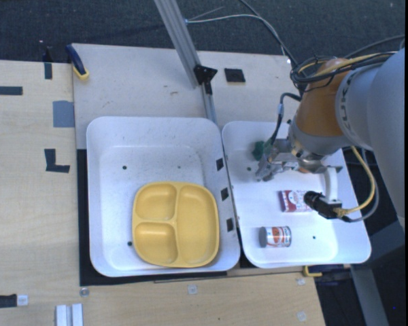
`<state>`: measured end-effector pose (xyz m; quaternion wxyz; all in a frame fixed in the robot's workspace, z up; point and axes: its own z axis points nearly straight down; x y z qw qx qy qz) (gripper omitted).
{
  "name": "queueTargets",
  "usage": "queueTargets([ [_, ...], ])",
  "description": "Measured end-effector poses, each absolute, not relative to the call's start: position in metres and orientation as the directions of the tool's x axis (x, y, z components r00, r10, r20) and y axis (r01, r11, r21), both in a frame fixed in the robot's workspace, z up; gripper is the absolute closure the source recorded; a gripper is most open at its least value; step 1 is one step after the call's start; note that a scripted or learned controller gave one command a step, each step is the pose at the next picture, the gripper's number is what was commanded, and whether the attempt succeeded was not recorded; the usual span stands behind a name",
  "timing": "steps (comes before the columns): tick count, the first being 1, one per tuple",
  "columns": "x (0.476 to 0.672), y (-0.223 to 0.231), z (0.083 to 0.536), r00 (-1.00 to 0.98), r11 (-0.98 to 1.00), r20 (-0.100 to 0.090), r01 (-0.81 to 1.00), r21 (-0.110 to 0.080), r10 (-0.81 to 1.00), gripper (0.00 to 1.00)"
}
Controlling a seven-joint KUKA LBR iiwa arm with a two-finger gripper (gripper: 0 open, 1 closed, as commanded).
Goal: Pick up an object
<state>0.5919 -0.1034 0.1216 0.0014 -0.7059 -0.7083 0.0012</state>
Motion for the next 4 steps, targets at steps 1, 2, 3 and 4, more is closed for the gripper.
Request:
queueTargets([
  [1,0.600,-0.106,0.168,-0.001,0.001,0.000,1.000,0.002,1.000,1.00],
  [2,0.608,-0.102,0.229,-0.002,0.002,-0.001,1.000,0.005,1.000,1.00],
  [3,0.609,-0.101,0.268,-0.002,0.002,0.000,1.000,0.004,1.000,1.00],
  [4,0.599,-0.050,0.268,-0.006,0.006,0.002,1.000,-0.002,1.000,1.00],
])
